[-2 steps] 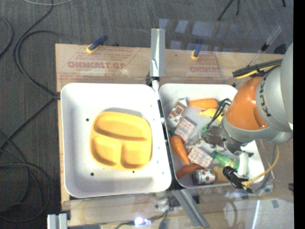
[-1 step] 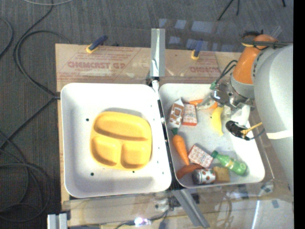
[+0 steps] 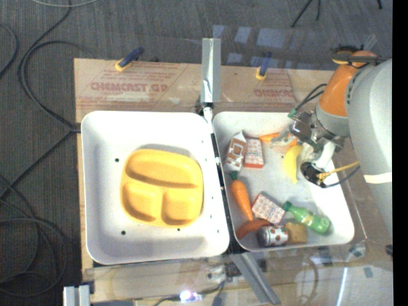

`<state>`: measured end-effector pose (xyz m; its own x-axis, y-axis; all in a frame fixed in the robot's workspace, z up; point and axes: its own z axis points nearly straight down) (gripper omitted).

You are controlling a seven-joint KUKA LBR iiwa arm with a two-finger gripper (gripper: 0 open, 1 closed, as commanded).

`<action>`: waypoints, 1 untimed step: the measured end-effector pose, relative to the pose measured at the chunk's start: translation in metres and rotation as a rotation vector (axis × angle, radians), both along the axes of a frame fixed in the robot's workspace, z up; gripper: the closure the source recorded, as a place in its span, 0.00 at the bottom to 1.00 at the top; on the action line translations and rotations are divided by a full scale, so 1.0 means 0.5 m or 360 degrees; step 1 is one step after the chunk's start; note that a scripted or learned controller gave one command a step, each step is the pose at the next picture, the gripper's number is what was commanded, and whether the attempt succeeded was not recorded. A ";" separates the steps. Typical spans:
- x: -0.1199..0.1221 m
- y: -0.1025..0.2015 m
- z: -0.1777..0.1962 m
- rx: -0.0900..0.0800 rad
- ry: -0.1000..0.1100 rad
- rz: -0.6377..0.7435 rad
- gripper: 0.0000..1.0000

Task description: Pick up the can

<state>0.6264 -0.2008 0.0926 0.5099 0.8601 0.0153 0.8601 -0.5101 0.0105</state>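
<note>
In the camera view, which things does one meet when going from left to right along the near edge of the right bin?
Red carrot-like piece → can → brown cracker-like piece → green bottle. The patterned packet above the can overlaps these, so it is left out.

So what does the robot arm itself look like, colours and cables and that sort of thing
The arm is a bulky, rounded, light grey body with an orange band above the wrist. Below that sits a darker metal gripper assembly, with thin green and yellow cables looping beside it. No markings are legible.
</note>
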 end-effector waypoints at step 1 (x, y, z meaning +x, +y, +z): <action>-0.152 0.111 -0.008 -0.0005 0.0021 -0.0645 0.00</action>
<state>0.5503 -0.1451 0.0886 0.8080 0.5891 0.0040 0.5891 -0.8080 0.0031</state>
